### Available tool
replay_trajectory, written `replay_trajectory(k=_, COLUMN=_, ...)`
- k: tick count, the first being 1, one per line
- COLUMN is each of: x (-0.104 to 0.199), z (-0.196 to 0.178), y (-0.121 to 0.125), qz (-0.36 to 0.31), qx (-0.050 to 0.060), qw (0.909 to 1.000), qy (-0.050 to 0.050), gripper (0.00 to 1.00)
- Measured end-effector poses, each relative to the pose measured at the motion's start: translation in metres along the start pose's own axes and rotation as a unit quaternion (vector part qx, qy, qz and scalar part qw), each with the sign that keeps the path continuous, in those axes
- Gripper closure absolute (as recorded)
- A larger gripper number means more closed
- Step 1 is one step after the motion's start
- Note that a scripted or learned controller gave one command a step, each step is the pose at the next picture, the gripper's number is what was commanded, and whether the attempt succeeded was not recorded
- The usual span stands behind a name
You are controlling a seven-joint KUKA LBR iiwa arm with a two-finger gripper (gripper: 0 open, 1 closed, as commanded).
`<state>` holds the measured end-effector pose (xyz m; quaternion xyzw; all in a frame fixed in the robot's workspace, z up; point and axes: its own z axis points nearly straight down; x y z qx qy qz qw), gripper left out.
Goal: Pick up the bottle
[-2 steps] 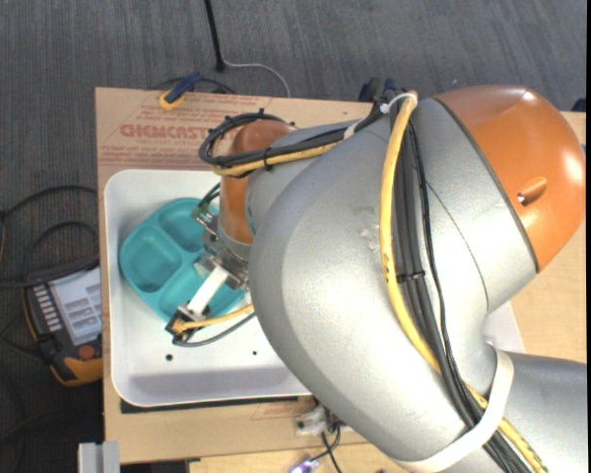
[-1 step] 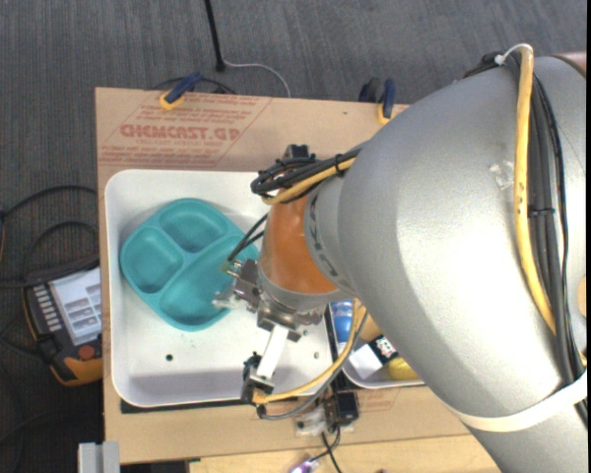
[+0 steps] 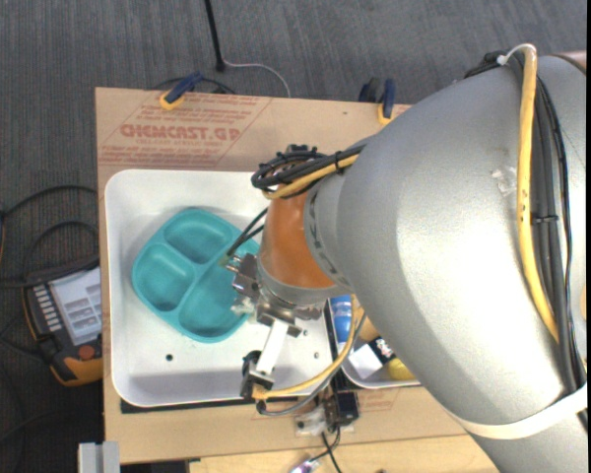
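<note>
A blue object with a white label (image 3: 342, 315), possibly the bottle, shows in a narrow gap under the arm at the left edge of the right bin (image 3: 374, 380). Most of it is hidden. The grey arm with its orange band (image 3: 288, 249) reaches across from the right and covers most of that bin. The gripper (image 3: 251, 299) hangs over the left bin (image 3: 138, 387), at the right rim of a teal divided plate (image 3: 187, 274). Nothing can be seen held.
A white and black item (image 3: 372, 356) and a yellow one (image 3: 401, 369) lie at the right bin's front, beside the blue object. The bins rest on a brown board (image 3: 177, 131) held by clamps. Cables and a handheld controller (image 3: 69, 308) lie on the floor to the left.
</note>
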<state>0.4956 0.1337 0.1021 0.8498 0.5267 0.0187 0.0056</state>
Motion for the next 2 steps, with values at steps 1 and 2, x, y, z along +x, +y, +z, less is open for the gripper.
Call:
replay_trajectory(k=1, x=-0.01, z=-0.122, y=-0.003, qz=-0.1, qx=0.017, qw=0.9947, qy=-0.013, gripper=1.0)
replay_trajectory(k=2, x=0.027, z=0.007, y=0.046, qz=-0.114, qx=0.014, qw=0.9933, qy=-0.01, gripper=1.0)
